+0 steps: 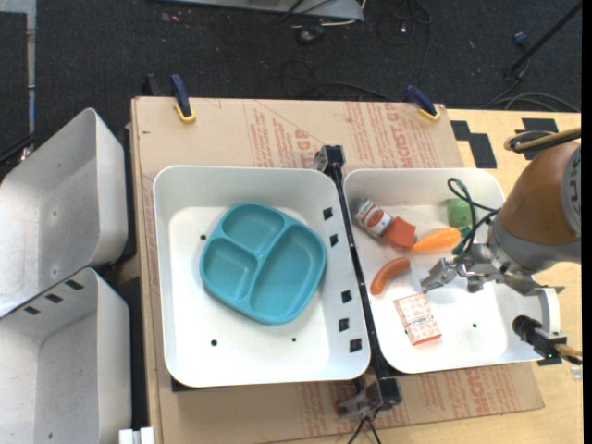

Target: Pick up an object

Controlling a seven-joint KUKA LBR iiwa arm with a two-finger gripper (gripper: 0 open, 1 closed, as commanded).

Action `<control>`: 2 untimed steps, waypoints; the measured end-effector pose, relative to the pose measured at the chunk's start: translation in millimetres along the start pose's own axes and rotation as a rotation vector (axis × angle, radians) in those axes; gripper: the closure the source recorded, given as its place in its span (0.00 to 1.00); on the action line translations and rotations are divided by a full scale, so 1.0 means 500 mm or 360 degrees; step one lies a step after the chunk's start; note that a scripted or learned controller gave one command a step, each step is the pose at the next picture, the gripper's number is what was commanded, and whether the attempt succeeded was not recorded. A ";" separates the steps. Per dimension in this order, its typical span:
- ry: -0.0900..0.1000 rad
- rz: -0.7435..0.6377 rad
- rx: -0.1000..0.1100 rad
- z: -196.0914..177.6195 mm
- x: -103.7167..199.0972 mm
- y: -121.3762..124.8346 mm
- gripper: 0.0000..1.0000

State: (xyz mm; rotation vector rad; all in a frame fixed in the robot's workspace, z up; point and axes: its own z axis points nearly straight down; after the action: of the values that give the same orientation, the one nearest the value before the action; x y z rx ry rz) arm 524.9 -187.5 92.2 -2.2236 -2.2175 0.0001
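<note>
The right bin holds several small items. A red-and-white labelled bottle lies at its far left, with an orange carrot just right of it. An orange-red sausage lies near the middle-left, and a green piece sits at the back. A small white carton with red print lies toward the front. My gripper hangs low over the bin's middle, right of the sausage, below the carrot and above the carton. Nothing shows in its grasp.
The left bin contains a teal divided plate. A black divider runs between the bins. The grey arm with its orange band comes in over the right bin's right side. White containers stand left of the bench.
</note>
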 end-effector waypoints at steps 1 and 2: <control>-0.0001 0.0001 -0.0003 -0.020 0.000 0.001 1.00; -0.0004 -0.0004 -0.0008 -0.108 0.003 -0.007 1.00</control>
State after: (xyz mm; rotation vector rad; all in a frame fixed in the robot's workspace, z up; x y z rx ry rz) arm 521.2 -186.3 146.0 -2.2250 -2.2239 -0.0026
